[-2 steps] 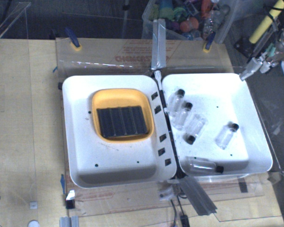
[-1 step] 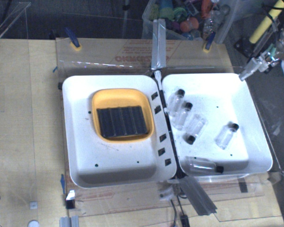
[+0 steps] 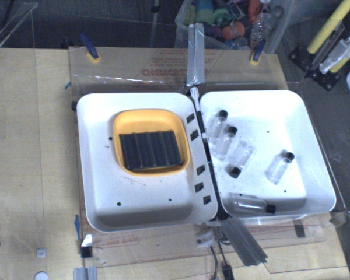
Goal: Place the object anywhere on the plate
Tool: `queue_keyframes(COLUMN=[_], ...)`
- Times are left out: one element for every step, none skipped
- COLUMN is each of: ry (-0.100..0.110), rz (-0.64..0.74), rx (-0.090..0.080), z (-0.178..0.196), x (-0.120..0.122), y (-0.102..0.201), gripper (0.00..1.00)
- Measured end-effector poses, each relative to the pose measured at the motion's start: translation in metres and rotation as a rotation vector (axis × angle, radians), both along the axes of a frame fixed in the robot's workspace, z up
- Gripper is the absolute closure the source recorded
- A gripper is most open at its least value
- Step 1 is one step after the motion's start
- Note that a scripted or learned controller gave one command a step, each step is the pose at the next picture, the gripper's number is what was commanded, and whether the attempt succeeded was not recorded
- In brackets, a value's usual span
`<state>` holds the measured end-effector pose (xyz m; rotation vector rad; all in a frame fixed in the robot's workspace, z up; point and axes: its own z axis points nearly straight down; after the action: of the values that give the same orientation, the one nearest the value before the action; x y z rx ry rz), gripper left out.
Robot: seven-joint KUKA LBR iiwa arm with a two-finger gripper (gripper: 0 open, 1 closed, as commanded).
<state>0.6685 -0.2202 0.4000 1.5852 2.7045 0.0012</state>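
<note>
Two white bins (image 3: 90,156) sit on a pale wooden worktop (image 3: 29,156), the yellow plate (image 3: 149,121) left, clear vials (image 3: 278,167) right, taped plastic sheeting's red lettering illegible.

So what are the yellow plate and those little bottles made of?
The yellow plate looks like plastic: an even colour with a dull sheen and thick rounded edges, holding a dark ribbed insert. The little bottles look like clear plastic or glass with black caps; the bin shows through them.
</note>
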Motion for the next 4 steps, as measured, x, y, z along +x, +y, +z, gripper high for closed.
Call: queue_keyframes(ry=[0.005,-0.001,-0.004,0.001], rz=[0.279,0.6,0.977,1.248], rx=[0.002,-0.003,-0.007,-0.005], z=[-0.066,-0.004,0.029,0.019], x=[0.0,-0.038,-0.011,-0.082], y=[-0.001,-0.003,-0.001,-0.004], gripper=[0.0,0.0,0.0,0.0])
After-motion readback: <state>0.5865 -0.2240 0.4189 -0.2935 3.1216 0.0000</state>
